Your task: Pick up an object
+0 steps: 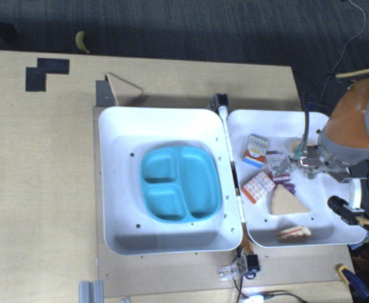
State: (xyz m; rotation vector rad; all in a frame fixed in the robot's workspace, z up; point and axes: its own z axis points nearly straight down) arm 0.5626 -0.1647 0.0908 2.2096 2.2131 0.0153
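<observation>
My gripper (pixel 296 161) reaches into the right bin (pixel 323 229) from the right, low over its middle. Just left of it lies a small grey patterned packet (pixel 277 162), touching or nearly touching the gripper's tip. A purple piece (pixel 285 176) peeks out below that packet. Further left a small box with blue and orange print (pixel 256 149) lies flat. A red-and-white packet (pixel 258 186) and a tan wedge (pixel 288 202) sit in front of the gripper. A pink-brown food piece (pixel 294 233) rests against the bin's front wall.
The left bin (pixel 118 169) holds a blue divided tray (pixel 180 182). The grey arm with its orange band (pixel 354 122) hangs over the right bin's right side. Clips and cables (pixel 247 267) sit at the bench's front edge between the bins.
</observation>
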